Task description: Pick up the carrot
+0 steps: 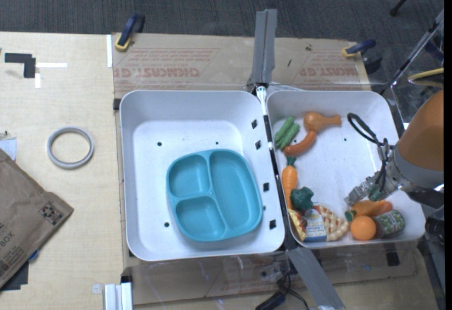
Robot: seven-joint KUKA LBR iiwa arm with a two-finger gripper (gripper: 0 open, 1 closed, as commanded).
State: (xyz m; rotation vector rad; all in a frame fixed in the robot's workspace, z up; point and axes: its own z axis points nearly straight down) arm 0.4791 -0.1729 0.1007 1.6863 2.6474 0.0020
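Down at the lower right of the frame, the gripper (362, 193) hung low in the right bin (337, 99), its tips just above a small carrot (372, 207) beside an orange (363, 228). How far its fingers stood apart I could not tell. Another carrot (289, 179) lay by the bin's left wall. Farther left, the blue tray (213, 194) sat in the left bin (141, 160).

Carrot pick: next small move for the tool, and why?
Probably shift the tool toward the bins' shared wall. It sits near the right bin's outer side, beside the orange, while the carrot lies against that divider, just above the broccoli.
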